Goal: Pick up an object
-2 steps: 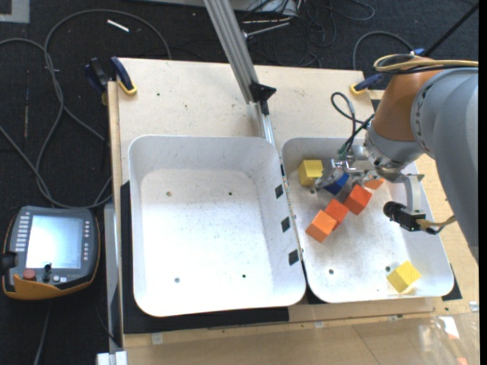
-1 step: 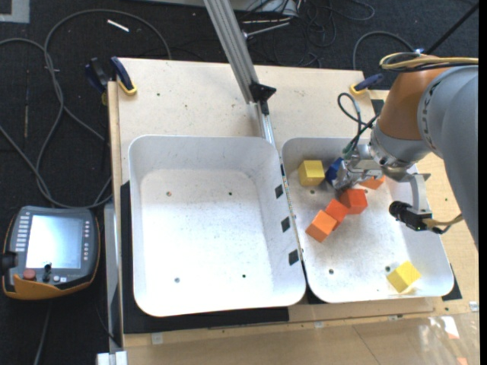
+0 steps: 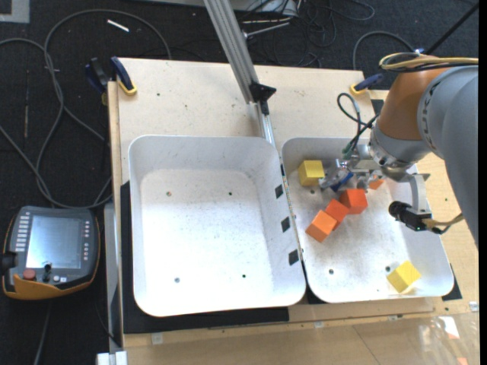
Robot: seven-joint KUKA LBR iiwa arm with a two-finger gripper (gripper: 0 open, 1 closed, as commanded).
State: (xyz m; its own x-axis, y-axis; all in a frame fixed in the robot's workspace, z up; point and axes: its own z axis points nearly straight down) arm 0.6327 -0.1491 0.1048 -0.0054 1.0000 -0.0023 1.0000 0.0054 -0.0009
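Two white bins sit on the counter (image 3: 190, 101): the left bin (image 3: 202, 226) at nine o'clock and the right bin (image 3: 365, 268) at three o'clock. Two yellow blocks show in the right bin, one (image 3: 310, 172) toward eleven o'clock, the other (image 3: 403, 277) toward five o'clock. Three orange blocks can be counted near its middle: one (image 3: 323, 224), a second (image 3: 337, 208) touching it, a third (image 3: 354, 199) just beside; a further orange bit is too hidden to count
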